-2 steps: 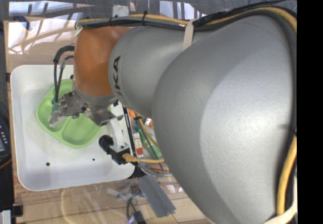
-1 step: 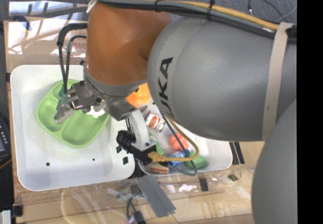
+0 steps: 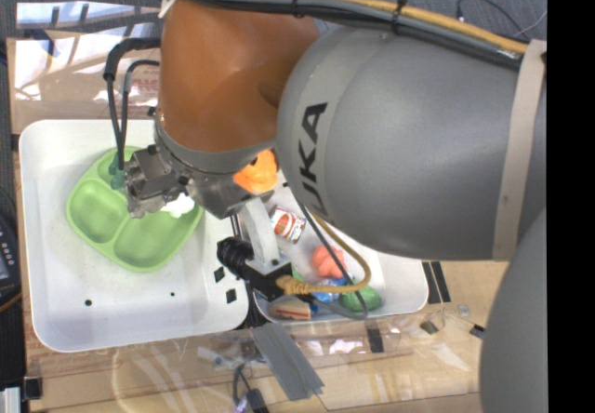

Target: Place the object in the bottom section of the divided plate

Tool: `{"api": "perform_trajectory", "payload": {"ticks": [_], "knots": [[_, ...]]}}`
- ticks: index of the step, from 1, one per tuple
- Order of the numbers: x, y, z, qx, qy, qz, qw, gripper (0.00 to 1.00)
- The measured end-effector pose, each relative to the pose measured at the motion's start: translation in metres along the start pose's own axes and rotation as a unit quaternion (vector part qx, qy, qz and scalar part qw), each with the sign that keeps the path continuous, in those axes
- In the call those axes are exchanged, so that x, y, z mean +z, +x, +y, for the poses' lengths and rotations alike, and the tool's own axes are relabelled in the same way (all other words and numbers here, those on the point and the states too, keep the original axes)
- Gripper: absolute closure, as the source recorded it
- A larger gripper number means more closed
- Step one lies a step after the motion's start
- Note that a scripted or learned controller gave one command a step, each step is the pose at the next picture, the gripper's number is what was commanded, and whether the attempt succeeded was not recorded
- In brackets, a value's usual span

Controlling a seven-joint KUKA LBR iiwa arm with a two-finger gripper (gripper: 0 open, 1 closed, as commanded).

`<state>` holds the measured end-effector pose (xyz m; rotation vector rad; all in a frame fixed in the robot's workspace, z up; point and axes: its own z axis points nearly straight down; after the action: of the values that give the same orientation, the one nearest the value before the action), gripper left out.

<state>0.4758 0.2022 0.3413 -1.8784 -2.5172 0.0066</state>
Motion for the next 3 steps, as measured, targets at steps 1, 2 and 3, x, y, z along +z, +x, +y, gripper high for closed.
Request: {"api": "perform_trajectory", "payload": {"ticks": [1,2,3], "knots": [[0.044,-0.021,0.013,-0.137,0.001,0.001,0.9906,1.00],[0.035,-0.020,0.013,-0.140,0.002,0.001,0.9902,1.00],[-0.001,-0.025,0.043,0.067,-0.001,0.000,0.9977,1.00]]}}
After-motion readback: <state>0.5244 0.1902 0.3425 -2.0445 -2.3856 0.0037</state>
